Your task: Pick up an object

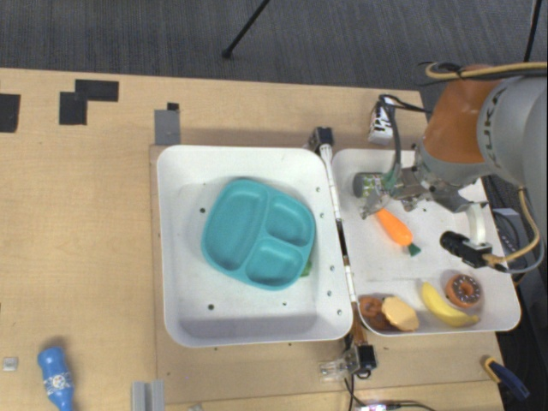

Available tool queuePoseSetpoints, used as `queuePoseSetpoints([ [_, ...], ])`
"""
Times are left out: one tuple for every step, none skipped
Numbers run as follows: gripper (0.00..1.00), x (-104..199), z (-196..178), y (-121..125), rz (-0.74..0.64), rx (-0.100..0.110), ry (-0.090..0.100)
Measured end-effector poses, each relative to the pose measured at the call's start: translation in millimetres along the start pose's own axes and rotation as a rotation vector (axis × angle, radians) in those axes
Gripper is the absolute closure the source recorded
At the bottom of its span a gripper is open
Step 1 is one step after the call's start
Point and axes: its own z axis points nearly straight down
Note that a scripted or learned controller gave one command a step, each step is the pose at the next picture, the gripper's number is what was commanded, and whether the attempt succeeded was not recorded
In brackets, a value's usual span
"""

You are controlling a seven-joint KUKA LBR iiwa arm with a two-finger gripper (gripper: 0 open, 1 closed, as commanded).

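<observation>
**Gripper hangs over carrot in crowded toy-food bin**

The gripper (370, 202), metal-grey at the end of the grey arm (505, 135) w/ its orange band (449, 127), sits low in the right bin (377, 268), just above and view-left of the carrot (395, 227). Whether it is open or closed can't be told from this angle, and nothing is seen in its hold.

The carrot is a smooth, tapered orange piece w/ a small green end. It lies at a slant on the bin's bare white floor, apart from everything else.

Below the carrot, toward the bin's near wall, are:
- a curved, glossy yellow banana (445, 306)
- a round brown donut (465, 289) w/ speckled icing, just beside the banana
- a pale tan, rounded lump (399, 314) touching a darker brown round piece (372, 307)

Well view-left of the carrot, in the left bin (184, 229), a teal plastic plate (259, 232) w/ rounded corners and three moulded compartments lies tilted. A sliver of green shows under its edge.

Far view-left of the carrot, on the pale wood-grain bench (77, 229), lies a small blue bottle-shaped item (55, 377).
</observation>
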Motion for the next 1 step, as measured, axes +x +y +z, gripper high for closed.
queuePoseSetpoints([
  [0.00, 1.2, 31.3, -28.7, -0.297, -0.003, -0.002],
])
